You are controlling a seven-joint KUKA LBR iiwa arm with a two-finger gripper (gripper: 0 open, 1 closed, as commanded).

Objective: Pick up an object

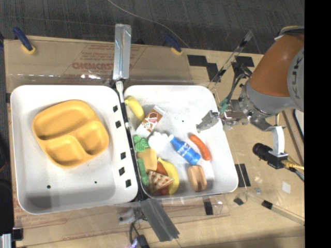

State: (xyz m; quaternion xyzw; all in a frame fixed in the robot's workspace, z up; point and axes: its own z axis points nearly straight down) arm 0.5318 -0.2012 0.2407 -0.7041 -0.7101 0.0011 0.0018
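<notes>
The right bin [178, 96] holds a heap of toy food along its left and front sides. A banana [134, 107] lies at the back, with a small brown and white carton [150, 121] beside it. A white bottle with a blue label [178, 148] lies in the middle, and a red sausage [200, 146] is just to its right. A brown bun [196, 177], a pizza slice [158, 180], a yellow wedge [149, 160] and a green piece [140, 142] lie nearer the front. My gripper [208, 121] hovers over the bin's right side, above and behind the sausage, with nothing seen in it.
The left bin [20, 190] holds a yellow divided tray [70, 132]. A metal divider bar [122, 50] stands at the back between the bins. Clamps and cables sit on the bench to the right of the bins.
</notes>
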